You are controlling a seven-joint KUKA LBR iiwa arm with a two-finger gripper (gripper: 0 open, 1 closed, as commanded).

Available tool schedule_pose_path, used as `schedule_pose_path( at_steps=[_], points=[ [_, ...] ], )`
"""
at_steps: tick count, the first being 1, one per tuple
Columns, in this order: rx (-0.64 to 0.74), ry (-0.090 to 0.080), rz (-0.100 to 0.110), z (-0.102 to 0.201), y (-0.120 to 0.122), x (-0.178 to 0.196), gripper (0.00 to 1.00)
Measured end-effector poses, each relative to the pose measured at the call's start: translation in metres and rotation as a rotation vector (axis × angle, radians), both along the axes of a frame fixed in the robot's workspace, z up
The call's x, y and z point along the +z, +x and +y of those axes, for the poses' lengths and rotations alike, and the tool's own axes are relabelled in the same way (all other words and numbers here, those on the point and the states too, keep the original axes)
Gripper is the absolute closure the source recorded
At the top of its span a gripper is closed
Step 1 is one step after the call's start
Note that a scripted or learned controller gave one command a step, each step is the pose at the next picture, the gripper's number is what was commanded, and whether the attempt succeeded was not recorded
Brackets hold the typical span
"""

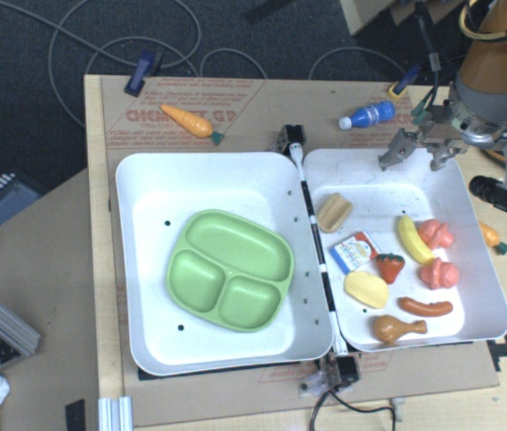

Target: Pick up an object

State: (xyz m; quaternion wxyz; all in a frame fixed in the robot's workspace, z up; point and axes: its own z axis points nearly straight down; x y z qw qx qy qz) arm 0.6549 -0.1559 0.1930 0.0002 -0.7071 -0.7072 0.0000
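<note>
Your gripper (422, 153) hangs wide and holds nothing above the right bin's (361, 171) far edge. This looks like the approach step. Toy food lies toward the near right corner; the banana (413, 238) lies closest. Next you must descend over one piece and close.

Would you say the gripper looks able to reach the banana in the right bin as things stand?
Probably yes: the gripper hangs above the right bin's far edge, and the banana lies uncovered, though pink toys crowd its side.
</note>
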Motion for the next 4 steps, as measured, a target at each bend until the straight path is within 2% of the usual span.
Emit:
schedule_pose_path(
  at_steps=[1, 2, 3, 4],
  points=[
    [-0.001, 0.000, 0.003, 0.001, -0.061, -0.095, 0.00],
    [0.000, 0.001, 0.001, 0.001, -0.115, -0.109, 0.00],
    [-0.001, 0.000, -0.002, 0.001, -0.114, -0.099, 1.00],
    [0.002, 0.001, -0.003, 0.068, -0.099, -0.007, 1.00]
  ],
)
